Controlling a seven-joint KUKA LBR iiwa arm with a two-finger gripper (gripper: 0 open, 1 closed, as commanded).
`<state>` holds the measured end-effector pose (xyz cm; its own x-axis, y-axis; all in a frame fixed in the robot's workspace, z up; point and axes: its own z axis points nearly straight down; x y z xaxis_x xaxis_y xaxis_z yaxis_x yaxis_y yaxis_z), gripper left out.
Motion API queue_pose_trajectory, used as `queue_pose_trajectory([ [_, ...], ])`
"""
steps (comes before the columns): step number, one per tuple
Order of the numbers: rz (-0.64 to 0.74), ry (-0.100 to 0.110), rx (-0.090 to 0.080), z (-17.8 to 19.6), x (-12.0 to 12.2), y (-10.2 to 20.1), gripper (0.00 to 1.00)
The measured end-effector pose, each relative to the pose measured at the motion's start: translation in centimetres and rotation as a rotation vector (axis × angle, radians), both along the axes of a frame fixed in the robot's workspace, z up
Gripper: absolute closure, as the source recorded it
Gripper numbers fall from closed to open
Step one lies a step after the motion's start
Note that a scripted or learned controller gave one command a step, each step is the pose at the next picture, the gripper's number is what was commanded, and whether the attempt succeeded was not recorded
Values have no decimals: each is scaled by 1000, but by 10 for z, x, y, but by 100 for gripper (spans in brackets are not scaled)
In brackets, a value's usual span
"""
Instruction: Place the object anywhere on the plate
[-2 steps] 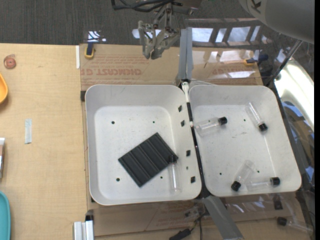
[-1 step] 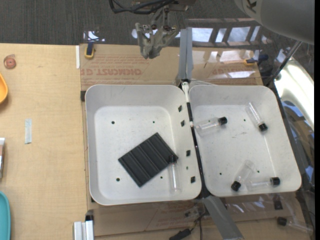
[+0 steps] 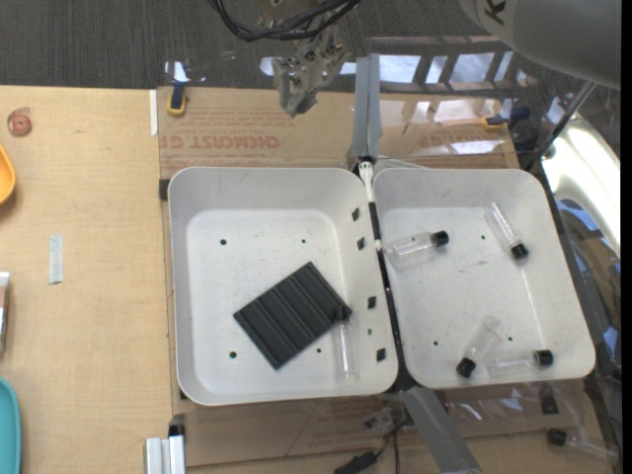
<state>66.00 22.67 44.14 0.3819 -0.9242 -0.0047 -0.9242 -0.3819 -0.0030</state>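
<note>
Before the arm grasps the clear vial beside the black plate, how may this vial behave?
The vial looks round and smooth, so it probably rolls or slips if nudged. It seems small and clear, likely light. It lies against the plate edge, which may block one side.

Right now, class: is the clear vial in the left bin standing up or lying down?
Lying down. The vial rests flat on the floor of the left bin, lengthwise beside the right edge of the dark ribbed plate, its black cap near the plate's corner.

Plate [image 3: 291, 314] in left bin [image 3: 197, 200]; vials [image 3: 415, 248] in right bin [image 3: 553, 255].

Clear vial [image 3: 343, 344] touching dark ribbed plate [image 3: 292, 314]
</note>
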Motion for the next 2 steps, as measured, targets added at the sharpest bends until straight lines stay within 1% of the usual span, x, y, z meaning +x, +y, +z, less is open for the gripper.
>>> queue_pose_trajectory([
  [1,209,1,-1,0,0,-46,100],
  [2,653,1,0,-2,0,-79,100],
])
